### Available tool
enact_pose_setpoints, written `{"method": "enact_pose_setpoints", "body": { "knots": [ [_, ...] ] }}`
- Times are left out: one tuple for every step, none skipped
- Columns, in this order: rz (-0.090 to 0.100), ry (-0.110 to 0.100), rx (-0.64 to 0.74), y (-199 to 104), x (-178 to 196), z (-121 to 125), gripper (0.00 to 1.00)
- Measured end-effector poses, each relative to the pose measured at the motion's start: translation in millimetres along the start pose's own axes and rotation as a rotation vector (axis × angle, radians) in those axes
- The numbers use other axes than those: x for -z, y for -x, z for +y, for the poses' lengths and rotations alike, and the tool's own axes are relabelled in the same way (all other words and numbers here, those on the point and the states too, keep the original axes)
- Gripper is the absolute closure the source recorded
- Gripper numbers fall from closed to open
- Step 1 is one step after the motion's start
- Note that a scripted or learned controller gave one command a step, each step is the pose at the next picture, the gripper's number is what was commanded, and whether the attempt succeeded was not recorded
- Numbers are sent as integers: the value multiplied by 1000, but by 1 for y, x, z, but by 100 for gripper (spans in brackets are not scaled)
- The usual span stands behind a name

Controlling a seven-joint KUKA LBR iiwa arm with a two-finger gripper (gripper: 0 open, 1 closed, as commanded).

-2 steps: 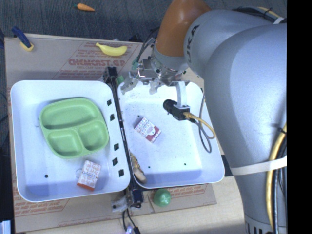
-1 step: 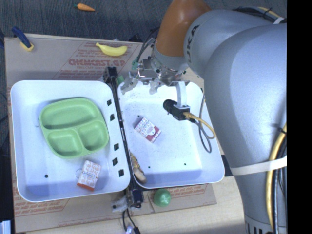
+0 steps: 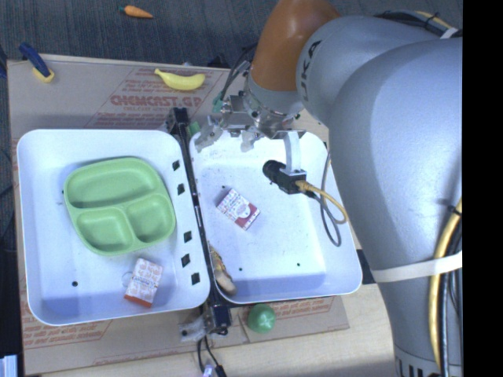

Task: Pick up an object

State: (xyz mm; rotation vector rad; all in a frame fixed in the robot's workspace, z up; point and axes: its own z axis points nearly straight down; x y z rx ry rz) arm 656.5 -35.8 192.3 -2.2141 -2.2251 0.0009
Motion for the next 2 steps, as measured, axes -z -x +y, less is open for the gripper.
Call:
{"method": "enact_pose_setpoints", "body": {
  "knots": [
    [0, 0, 0, 0, 0, 0, 0],
    [0, 0, 0, 0, 0, 0, 0]
  ]
}}
